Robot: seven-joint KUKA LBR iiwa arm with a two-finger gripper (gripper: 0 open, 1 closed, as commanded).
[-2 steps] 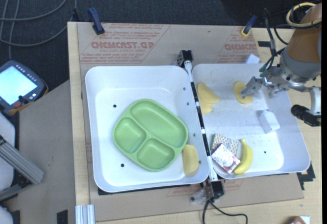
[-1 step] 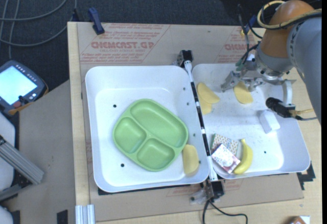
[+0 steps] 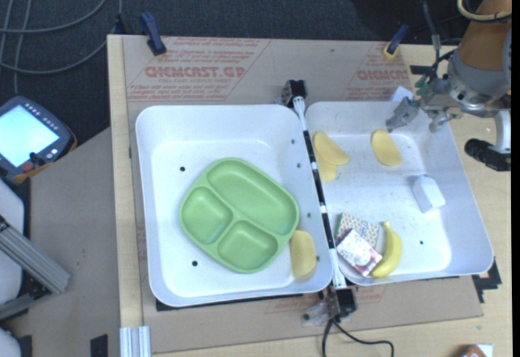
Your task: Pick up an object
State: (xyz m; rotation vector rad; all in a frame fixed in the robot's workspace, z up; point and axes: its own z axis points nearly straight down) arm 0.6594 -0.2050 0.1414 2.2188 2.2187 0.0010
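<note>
Brown cardboard covers the desk (image 3: 244,63) above dark carpet. A yellow, possibly plastic, chip-shaped piece (image 3: 387,147) lies near the end effector (image 3: 416,115), whose fingers are spread and hold nothing.

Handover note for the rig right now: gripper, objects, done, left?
Gripper: over the far edge of the right bin, fingers spread, nothing between them.
Right bin: two yellow pieces at the far side, grey block mid-bin, banana and packet at the near left corner.
Left bin: green plate, yellow piece beside it at the near right corner.
Done: nothing picked.
Left: the whole pick; the yellow piece at the far right looks nearest.
</note>
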